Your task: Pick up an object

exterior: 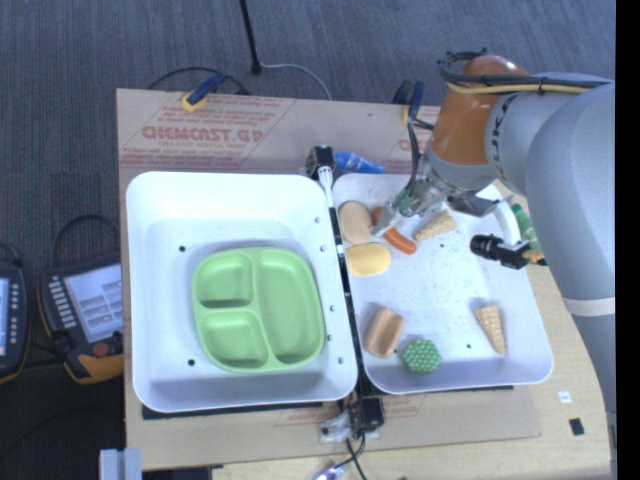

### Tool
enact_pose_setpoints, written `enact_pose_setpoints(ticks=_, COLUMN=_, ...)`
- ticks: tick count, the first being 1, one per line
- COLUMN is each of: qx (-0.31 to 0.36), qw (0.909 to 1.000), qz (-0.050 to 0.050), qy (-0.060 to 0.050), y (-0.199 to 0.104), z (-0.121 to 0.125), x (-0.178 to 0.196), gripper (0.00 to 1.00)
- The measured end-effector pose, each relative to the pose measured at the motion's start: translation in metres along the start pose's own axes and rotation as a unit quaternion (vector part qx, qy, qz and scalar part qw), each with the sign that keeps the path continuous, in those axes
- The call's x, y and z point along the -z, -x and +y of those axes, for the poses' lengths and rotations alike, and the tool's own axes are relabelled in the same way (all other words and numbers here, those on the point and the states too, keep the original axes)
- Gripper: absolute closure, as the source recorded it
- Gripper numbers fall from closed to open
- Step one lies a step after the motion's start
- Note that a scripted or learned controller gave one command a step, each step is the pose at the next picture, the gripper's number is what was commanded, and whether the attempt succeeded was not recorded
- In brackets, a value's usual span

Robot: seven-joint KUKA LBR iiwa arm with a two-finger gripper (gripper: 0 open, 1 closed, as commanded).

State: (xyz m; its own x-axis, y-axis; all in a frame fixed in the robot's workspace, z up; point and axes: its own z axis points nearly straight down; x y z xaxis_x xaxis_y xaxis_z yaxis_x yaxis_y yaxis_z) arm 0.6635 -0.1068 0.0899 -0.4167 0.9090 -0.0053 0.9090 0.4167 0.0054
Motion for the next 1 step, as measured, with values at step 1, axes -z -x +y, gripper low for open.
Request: enact_pose_setpoints(ticks=1, qx=-0.047, qw=0.9989, qz=0.001, qy=0.0, y=-0.048, z=0.0238, x=0.1636, gripper=1.0)
